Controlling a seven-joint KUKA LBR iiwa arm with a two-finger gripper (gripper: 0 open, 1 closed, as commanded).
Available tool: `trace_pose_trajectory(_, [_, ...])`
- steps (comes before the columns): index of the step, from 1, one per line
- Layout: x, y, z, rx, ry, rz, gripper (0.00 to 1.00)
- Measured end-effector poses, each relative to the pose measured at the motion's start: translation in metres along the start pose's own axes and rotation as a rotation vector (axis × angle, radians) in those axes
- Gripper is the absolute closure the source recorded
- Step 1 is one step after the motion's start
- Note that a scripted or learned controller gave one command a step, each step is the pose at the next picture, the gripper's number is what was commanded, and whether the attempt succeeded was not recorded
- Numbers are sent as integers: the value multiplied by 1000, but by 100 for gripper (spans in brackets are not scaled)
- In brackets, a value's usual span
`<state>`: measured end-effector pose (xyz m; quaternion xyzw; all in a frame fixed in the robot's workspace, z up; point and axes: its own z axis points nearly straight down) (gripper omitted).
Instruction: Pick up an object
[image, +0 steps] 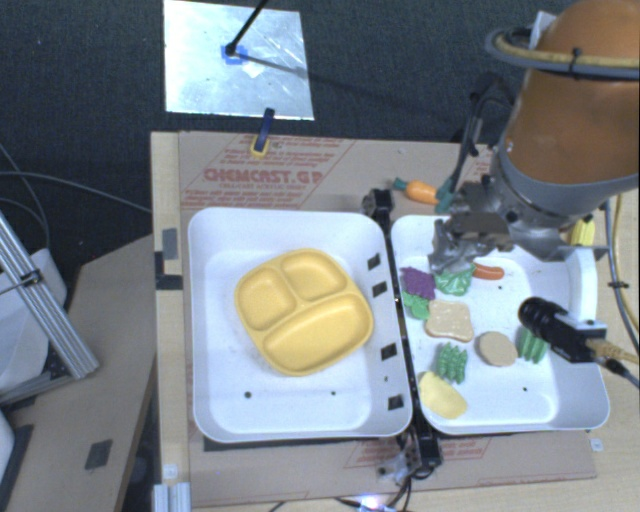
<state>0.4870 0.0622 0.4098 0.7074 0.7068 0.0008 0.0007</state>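
Jaws low over the right bin (575, 400), just above a green leafy toy (455, 281) at its far side; whether they are released or clenched, I cannot tell. Near it lie a purple piece (417, 283), toast (449, 321) and a cookie (495, 348). A yellow divided plate (303, 311) sits in the left bin (215, 400).

My own grey and orange arm (575, 110) is cut off by the top and right edges, so its upper part is not seen. My gripper (455, 262) hangs low over the right white bin (575, 405), and its tips are lost against a round green toy vegetable (455, 281); if they are apart or closed, I cannot tell. This green piece is partly covered by me. A small red piece (488, 270) beside it is too small to name.
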Motion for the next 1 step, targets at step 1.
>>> trace_pose_trajectory(1, [17,0,-45,-5,2,-6,100])
